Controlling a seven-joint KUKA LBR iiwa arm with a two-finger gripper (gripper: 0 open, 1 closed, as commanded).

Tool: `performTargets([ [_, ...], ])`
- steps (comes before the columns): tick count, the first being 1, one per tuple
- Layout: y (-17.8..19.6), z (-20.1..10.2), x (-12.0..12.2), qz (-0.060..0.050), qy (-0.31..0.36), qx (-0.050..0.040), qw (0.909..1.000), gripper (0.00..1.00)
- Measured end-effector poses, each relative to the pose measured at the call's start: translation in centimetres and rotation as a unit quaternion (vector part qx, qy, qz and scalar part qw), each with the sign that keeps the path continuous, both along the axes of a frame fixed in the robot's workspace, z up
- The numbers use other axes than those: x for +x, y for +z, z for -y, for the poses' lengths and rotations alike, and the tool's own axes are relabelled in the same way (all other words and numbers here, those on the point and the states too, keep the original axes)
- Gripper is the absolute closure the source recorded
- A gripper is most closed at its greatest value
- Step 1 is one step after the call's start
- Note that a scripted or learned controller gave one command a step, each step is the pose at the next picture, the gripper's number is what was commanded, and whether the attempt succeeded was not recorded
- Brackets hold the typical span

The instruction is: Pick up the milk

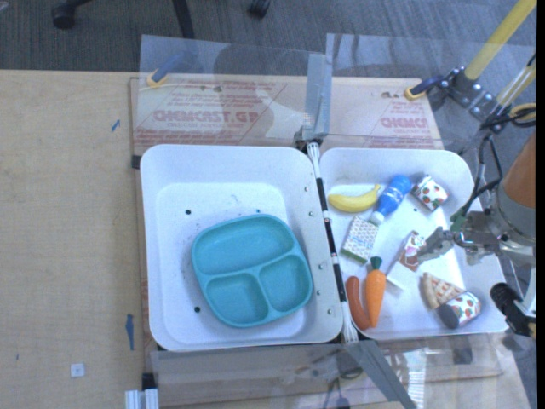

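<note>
Milk carton, small, boxy, printed, beside smooth orange carrot

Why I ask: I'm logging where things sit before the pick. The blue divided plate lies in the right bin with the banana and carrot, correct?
Not quite. The camera view shows the plate alone in the left bin. The banana and carrot do lie in the right bin, as you said.

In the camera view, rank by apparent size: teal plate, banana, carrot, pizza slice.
1. teal plate, by far the largest.
2. banana and carrot: look about alike, so no ranking between them.
3. pizza slice, smallest.
</note>
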State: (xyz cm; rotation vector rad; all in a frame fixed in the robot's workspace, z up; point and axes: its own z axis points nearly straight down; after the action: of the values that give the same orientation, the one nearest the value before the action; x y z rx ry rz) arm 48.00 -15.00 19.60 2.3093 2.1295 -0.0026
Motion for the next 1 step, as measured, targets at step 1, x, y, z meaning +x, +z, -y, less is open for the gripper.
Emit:
performTargets([
  [1, 3.28, -8.39, 7.18, -0.001, -0.120, -0.0001, 0.9928, 0.00],
])
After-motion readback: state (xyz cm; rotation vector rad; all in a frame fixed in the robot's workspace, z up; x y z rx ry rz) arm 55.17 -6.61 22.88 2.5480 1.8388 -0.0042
